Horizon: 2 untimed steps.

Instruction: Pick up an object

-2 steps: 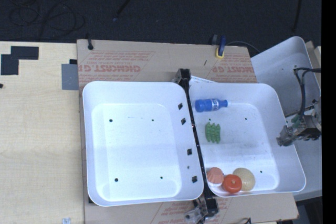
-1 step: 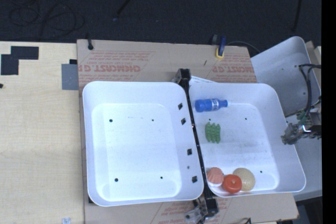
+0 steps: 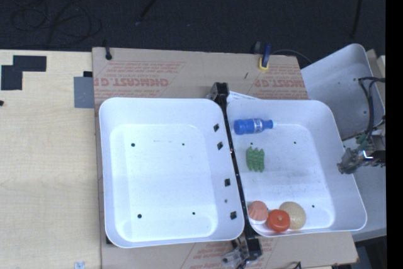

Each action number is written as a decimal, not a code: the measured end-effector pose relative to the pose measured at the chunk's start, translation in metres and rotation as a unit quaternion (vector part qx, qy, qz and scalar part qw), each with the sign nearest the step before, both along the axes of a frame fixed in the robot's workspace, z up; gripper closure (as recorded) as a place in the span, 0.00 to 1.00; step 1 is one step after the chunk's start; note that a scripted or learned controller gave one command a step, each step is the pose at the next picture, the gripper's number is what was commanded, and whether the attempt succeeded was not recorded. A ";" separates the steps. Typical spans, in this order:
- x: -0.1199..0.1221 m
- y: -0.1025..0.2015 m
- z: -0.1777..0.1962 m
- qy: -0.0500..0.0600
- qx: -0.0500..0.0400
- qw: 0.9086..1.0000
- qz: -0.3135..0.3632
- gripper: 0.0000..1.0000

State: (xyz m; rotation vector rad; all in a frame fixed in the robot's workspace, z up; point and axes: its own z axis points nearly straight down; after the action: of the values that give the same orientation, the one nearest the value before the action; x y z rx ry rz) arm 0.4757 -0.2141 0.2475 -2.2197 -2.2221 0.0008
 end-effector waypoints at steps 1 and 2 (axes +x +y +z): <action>0.000 0.000 0.003 0.000 0.000 1.000 0.001 1.00; 0.016 0.002 -0.069 0.003 0.001 1.000 0.000 1.00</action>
State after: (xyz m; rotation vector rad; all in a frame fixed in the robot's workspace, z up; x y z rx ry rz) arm 0.4915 -0.2123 0.1789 -2.2168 -2.2172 0.0040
